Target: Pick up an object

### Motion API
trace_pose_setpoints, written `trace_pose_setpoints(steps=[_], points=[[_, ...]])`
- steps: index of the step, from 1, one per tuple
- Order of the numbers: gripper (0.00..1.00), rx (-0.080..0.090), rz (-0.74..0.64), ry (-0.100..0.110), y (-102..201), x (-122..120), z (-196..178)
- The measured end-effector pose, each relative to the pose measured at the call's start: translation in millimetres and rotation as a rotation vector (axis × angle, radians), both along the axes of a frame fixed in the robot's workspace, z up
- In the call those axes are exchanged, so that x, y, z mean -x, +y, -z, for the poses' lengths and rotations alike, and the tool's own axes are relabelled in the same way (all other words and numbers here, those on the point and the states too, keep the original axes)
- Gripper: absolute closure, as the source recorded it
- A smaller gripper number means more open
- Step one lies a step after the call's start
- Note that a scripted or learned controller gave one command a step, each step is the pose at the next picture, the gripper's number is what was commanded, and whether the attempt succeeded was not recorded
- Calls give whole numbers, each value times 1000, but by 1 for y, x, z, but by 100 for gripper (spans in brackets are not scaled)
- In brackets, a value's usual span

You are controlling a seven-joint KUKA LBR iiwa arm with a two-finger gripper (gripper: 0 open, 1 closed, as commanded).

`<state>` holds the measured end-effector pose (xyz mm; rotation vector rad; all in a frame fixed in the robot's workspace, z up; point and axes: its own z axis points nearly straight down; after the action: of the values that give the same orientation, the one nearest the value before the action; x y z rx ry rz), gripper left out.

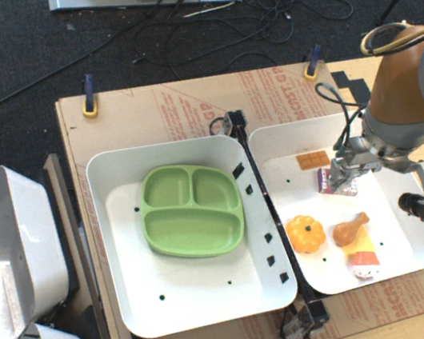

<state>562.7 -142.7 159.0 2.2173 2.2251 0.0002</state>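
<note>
The right bin (422, 253) holds several small objects. An orange toy pumpkin (305, 233) lies near its left wall, and a brown toy drumstick (349, 230) lies just to the pumpkin's right. A red, white and yellow toy (363, 256) sits near the front edge. An orange rectangular cracker (312, 160) lies at the back. A small purple and white packet (328, 181) lies left of centre. My gripper (346, 172) is low over this packet's right side and hides part of it. The arm (403, 102) comes in from the right.
The left bin (133, 300) holds a green divided plate (193, 210). Black clips run along the wall between the two bins. A white tub (9, 241) stands off the bench at the left. Cables lie on the dark floor behind the bench.
</note>
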Motion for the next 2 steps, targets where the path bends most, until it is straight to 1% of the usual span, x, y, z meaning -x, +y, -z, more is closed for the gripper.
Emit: trace_pose_setpoints(steps=[1, 2], points=[[100, 1, -1, -2, 1, -8, -59], [100, 1, -1, -1, 1, -2, -115]])
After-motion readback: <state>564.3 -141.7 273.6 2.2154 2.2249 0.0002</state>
